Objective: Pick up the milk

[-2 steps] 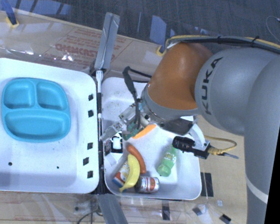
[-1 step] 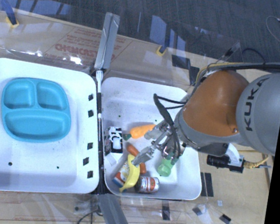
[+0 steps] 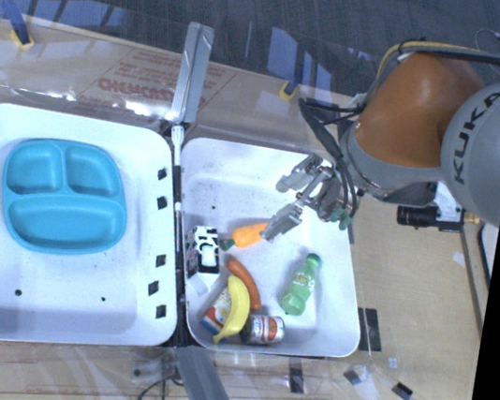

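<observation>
The milk [image 3: 207,248] is a small black-and-white carton against the left wall of the right bin [image 3: 236,168]. My gripper [image 3: 287,201] hovers over the middle of that bin, up and to the right of the milk and apart from it. It is open, with nothing between its fingers. The lower fingertip [image 3: 277,225] sits just beside the orange carrot [image 3: 247,235].
A red sausage [image 3: 246,281], a banana [image 3: 233,309] and a can [image 3: 264,329] crowd the bin's front, just below the milk. A green bottle [image 3: 300,284] lies at the right. The left bin [image 3: 42,307] holds a blue divided plate [image 3: 63,194].
</observation>
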You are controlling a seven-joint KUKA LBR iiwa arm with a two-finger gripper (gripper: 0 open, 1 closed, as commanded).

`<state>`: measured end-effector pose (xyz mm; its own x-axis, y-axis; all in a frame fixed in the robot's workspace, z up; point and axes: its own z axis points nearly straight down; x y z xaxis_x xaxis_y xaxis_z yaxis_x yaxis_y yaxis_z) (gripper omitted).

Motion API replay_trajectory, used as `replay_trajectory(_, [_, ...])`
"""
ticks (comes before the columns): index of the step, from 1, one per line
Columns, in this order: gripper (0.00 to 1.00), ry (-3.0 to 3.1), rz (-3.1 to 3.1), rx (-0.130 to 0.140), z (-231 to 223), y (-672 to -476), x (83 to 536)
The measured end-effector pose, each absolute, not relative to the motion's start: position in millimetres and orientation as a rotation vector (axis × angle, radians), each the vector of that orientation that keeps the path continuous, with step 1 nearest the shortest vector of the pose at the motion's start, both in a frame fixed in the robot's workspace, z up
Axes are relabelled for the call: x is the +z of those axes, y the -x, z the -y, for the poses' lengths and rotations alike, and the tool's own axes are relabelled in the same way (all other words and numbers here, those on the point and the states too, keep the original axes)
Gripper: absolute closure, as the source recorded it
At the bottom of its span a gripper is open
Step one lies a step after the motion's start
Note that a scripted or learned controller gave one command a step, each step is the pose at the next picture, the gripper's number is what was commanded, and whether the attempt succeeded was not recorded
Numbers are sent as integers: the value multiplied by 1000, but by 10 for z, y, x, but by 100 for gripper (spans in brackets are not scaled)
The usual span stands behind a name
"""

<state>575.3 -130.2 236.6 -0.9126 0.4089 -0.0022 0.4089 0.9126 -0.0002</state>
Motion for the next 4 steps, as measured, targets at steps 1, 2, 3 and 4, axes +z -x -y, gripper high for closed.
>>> replay_trajectory(1, [0,-550,-3089,-2,1123,-5960,3557])
replay_trajectory(2, [0,-654,-3074,0,1157,-5788,1419])
replay_trajectory(3, [0,-424,-3077,-5,1059,-5301,1067])
replay_trajectory(4, [0,-621,-3068,-6,1072,-5965,1039])
